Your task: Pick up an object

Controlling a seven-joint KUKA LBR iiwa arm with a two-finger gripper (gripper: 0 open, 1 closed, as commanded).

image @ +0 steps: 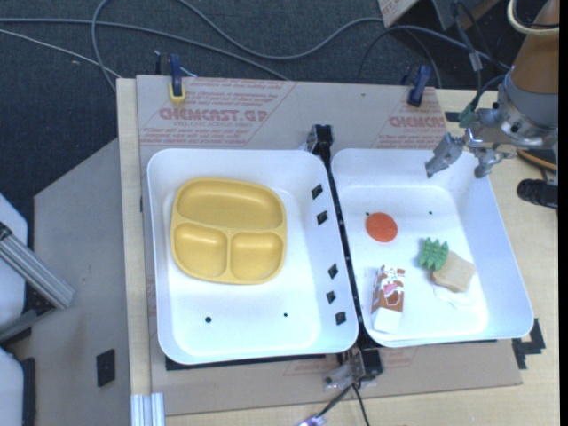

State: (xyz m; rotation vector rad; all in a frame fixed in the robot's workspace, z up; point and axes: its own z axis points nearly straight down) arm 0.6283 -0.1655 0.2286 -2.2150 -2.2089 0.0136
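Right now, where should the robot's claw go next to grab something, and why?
Probably down and toward the orange disc. The gripper hangs open over the far rim of the right bin with nothing between its fingers, and the disc lies alone, apart from the other things, nearest to it.

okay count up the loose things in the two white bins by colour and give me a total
Yellow: 1, the divided plate
Orange: 1, the round disc
Green: 1, the small toy
Tan: 1, the block
Brown and white: 1, the carton
Total: 5
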